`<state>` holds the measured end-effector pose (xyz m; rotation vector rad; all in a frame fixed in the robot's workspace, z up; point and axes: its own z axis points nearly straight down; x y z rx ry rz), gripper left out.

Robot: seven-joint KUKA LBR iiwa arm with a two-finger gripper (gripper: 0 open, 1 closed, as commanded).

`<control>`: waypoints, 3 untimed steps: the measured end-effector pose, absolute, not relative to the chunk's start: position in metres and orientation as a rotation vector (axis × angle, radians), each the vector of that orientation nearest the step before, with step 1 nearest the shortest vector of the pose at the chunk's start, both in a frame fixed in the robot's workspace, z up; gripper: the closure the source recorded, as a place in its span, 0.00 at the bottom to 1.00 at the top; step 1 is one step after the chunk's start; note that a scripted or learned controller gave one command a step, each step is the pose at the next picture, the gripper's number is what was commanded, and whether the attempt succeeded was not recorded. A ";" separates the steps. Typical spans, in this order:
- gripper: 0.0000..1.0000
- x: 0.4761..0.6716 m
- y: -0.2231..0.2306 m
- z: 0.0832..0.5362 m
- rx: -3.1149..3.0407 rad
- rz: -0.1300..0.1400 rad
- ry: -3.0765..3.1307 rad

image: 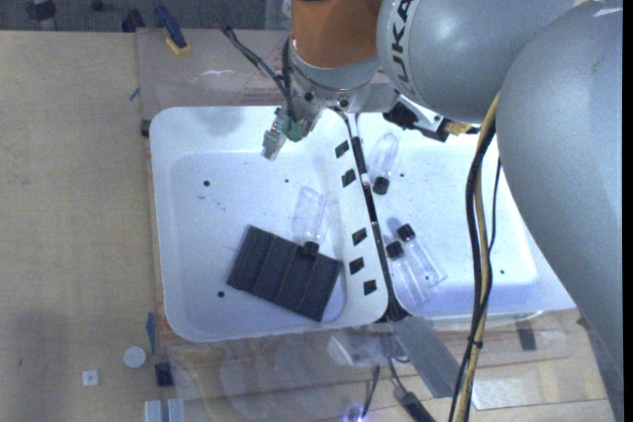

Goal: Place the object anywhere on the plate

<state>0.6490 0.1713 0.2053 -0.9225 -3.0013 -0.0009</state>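
Grey arm point(475, 25) closest, end effector point(280, 135) over left bin's point(173, 212) back edge, grip state unclear, dark plate point(285, 274) near front edge, clear vial point(310, 217) touching it.

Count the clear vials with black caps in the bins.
3: one vial in the left bin beside the black plate; two in the right bin, one upper, one lower. The arm may hide others.

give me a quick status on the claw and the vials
Claw hovering over left bin, nothing seen in it. One clear vial touching dark plate. Two vials in right bin.
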 end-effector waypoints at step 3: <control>1.00 0.661 0.198 0.221 -0.511 -0.006 -3.106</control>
